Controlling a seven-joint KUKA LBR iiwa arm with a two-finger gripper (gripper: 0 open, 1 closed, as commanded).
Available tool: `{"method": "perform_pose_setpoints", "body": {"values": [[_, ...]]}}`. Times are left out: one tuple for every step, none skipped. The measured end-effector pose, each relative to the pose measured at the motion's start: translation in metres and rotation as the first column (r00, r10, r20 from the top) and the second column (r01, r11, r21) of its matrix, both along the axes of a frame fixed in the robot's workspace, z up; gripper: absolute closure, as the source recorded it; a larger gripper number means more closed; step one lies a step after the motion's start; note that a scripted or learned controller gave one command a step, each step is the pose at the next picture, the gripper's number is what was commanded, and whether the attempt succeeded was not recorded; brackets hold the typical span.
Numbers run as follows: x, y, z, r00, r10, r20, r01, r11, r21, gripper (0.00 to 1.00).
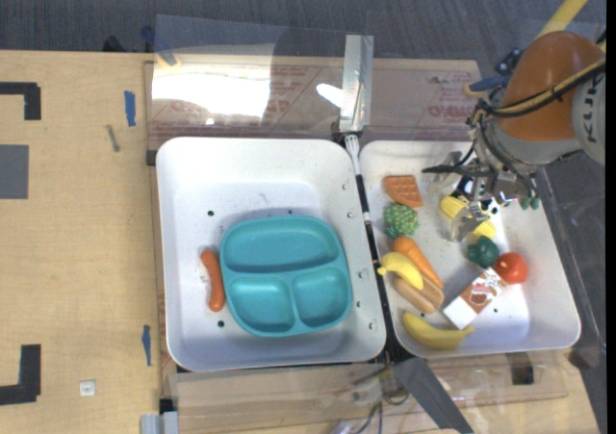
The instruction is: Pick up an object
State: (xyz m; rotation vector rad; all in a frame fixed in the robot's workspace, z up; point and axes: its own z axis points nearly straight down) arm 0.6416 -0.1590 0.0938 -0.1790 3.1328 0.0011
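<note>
Two shallow white bins point(183, 167) sit on my surface; gripper point(478, 199) hovers over a small yellow plastic toy point(454, 205), nothing lifted yet.

I see the arm point(558, 86) entering from the right edge of the camera view, upper right quarter of frame. Its orange band faces the camera as a broad rounded dome, with the grey link just showing at the right edge. Wrist points steeply downward; I am looking almost along its axis. Below the band, the dark wrist hardware and looped cables hang in a cluster. The gripper point(474, 216) sits at the lower left of that cluster, low, tips directed down. From this angle I cannot resolve the finger spacing. Arm otherwise compact, no long reach visible.
</note>
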Motion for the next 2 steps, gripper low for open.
{"method": "perform_pose_setpoints", "body": {"values": [[-0.068, -0.058, -0.005, 1.0, -0.009, 0.004, 0.009, 1.0, -0.005, 0.0], [-0.09, 0.012, -0.004, 0.988, -0.153, 0.008, 0.153, 0.988, 0.001, 0.0]]}}
